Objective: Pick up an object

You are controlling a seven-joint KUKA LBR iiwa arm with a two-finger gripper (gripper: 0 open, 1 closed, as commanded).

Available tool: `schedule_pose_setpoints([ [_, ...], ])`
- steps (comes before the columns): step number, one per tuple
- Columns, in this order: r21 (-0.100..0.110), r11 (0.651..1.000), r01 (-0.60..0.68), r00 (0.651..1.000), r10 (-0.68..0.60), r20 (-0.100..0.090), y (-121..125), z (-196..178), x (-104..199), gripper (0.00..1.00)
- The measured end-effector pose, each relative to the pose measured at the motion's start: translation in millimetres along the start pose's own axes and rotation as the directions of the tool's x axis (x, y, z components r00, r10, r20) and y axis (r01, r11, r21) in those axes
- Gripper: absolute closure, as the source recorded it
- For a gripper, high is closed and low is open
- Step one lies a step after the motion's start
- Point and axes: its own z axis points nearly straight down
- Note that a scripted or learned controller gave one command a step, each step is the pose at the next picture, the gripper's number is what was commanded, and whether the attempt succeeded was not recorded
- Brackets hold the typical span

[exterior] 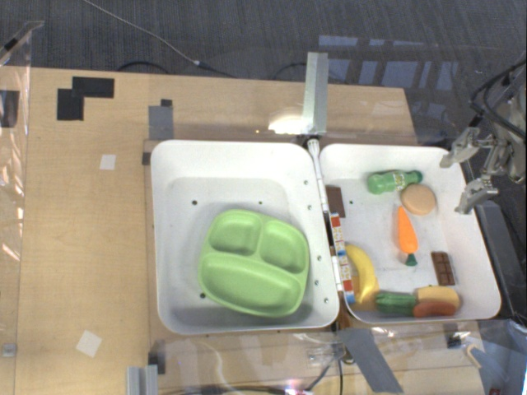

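The right bin (469, 245) holds several toy foods. A green bottle (394, 181) lies at the back beside a tan round bun (418, 199). Below them are an orange carrot (407, 233) and a brown chocolate bar (443, 267). A yellow banana (363, 274), a green cucumber (395, 302) and a hot dog (436, 300) lie along the front. My gripper (455, 185) hangs over the bin's back right edge, to the right of the bun. It is open, and nothing sits between its fingers.
The left bin (177, 220) holds a green divided plate (255, 262). A thin brown bar (333, 200) lies by the divider between the bins. A metal post (316, 93) stands behind the bins. Dark cables hang at the far right.
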Motion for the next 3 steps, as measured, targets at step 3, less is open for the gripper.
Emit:
schedule_pose_setpoints([
  [3,0.0,0.991,-0.132,0.991,0.132,0.009,25,186,60,0.0],
])
